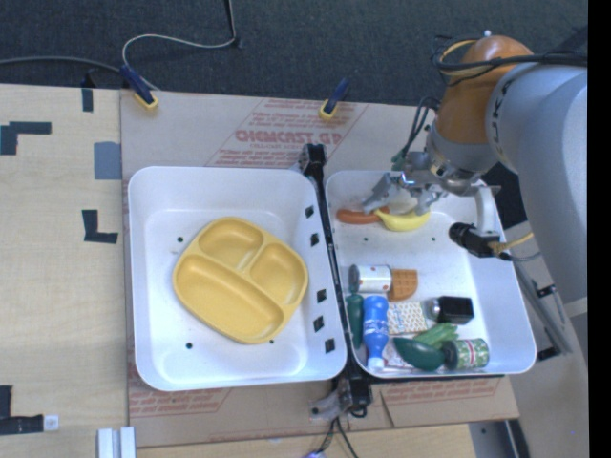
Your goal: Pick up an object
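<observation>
Yellow banana-shaped toy [405, 221] lies in the upper part of the right bin [495, 289], upper right of frame. Its long axis runs approx left-right across the frame; it's curved, belly down toward the bottom of the frame, both tips turned up toward the top. Left tip points at an orange sausage-like piece [355, 217] that lies just beside it, poss. touching, also w/ long axis left-right.

Gripper [403, 197] sits directly over the banana toy, just above it in the frame, a bit toward its left half. Fingers look apart, one slanting out left toward the orange piece, other on the right side; nothing seen clamped between them. Grey arm [539, 113] w/ orange band comes in from upper right.

Rest of right bin, lower half: silver can [372, 278] on its side, brown biscuit-like piece [405, 283] right of it, blue bottle [374, 321] standing approx top-to-bottom in frame, small black item [456, 307], green can [470, 353] at lower right, dark green object [420, 353] next to it. All well apart from the gripper.

Left bin [158, 256] holds a yellow divided plate [241, 279], approx mid-bin. Both bins sit on the bench [57, 284]
</observation>
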Controlling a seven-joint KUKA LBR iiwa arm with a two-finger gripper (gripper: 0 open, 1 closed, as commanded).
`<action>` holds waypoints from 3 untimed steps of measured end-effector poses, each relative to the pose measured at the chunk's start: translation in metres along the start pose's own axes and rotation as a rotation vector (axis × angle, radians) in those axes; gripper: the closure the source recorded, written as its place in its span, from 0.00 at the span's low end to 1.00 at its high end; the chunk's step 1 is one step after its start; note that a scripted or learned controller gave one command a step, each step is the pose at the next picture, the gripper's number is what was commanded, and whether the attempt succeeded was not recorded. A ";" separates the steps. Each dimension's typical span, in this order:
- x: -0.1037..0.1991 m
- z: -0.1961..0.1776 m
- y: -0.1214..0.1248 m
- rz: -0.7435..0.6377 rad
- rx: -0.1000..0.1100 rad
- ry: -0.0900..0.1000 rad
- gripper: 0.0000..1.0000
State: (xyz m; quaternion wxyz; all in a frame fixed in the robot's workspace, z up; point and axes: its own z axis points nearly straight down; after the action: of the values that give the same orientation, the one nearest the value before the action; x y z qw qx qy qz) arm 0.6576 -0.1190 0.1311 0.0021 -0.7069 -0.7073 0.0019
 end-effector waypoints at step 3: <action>0.010 0.036 -0.040 0.000 -0.008 -0.002 0.00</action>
State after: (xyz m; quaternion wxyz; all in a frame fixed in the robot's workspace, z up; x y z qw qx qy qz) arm 0.6175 -0.1086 0.0951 -0.0015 -0.7068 -0.7075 0.0000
